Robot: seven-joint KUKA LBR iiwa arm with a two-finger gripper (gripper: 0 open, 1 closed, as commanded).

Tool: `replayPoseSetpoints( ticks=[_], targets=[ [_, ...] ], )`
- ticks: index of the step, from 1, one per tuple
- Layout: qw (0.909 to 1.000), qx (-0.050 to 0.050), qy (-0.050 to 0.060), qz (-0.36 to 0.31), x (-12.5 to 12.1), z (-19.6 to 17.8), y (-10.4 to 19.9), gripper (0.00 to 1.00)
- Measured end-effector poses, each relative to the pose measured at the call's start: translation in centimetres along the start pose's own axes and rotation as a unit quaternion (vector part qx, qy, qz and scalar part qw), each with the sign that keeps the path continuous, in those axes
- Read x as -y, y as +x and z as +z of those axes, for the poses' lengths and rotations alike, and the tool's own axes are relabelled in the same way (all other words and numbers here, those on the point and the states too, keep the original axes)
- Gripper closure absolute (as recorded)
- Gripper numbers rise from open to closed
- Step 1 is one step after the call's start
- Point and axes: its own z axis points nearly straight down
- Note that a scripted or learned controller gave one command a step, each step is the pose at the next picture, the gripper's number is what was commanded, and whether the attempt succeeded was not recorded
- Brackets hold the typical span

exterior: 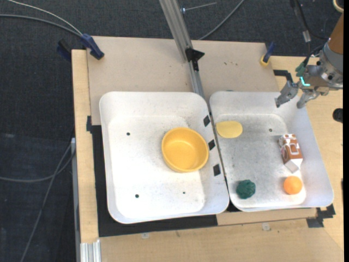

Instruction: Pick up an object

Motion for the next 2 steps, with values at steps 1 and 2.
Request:
replayPoseSetpoints(
  ticks=[1,2],
  targets=[
    [1.0,0.0,-0.001,0.0,-0.1,-0.1,0.0,0.0],
    [1.0,0.0,0.004,0.001,0.0,6.3,-0.2,0.0]
  ],
)
